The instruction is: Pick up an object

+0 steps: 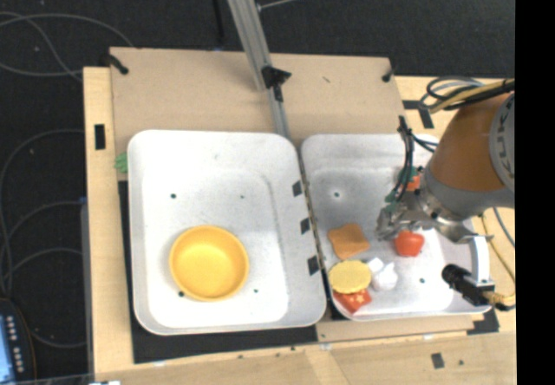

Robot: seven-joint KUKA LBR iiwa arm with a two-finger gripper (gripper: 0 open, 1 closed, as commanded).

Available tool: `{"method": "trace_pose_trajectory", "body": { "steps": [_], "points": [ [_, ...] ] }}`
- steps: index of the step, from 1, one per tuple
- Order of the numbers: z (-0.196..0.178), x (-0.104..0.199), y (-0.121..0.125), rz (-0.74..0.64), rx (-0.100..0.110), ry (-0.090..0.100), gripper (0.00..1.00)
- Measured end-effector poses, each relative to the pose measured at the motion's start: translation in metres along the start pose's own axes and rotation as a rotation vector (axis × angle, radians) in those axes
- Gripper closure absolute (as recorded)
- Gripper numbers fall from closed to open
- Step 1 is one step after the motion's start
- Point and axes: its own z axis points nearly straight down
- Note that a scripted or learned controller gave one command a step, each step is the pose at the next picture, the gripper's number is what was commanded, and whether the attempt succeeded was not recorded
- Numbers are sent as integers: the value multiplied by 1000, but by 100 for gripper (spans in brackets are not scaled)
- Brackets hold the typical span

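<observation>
Looking down at a slant on a tabletop [364, 357] bearing two shallow white bins side by side. Nearest, in the right bin [347, 158], near-left corner: a yellow disc-shaped piece [350, 275] lying over a red piece [360, 296], with a small white lump [381, 275] touching on the right. Just beyond these, a tan slab like a slice of toast [349, 241], flat and apart from the bin wall. To the right of the slab, a small red object [409, 244], likely the target of the pick, sitting free on the bin floor, well clear of the cluster. Directly over and just beside its far edge, the gripper [401, 220], hung from the grey arm with the orange band [468, 153] entering from the right. State of the jaws: cannot tell, hidden under the wrist and cabling; no object seen between them. In the left bin [217, 149], near side: a yellow bowl [209, 263], upright, alone. Farther back, a slanted metal rail [247, 19] rising past the far edge.

Judged step: final approach to the red object. For a clean pick: centring over the object, descending straight, closing only with a finger on each side, avoiding a nudge toward the toast slab.
</observation>
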Motion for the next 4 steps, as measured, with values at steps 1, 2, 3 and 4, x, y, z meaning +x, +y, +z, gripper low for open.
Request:
{"method": "trace_pose_trajectory", "body": {
  "steps": [1, 2, 3, 4],
  "points": [
    [-54, -7, 8, -6, 3, -1, 100],
    [-98, -8, 10, -8, -2, -2, 100],
    [-99, 53, 17, -14, 2, 2, 100],
    [-87, 104, 29, -12, 6, 1, 100]
  ]
}}
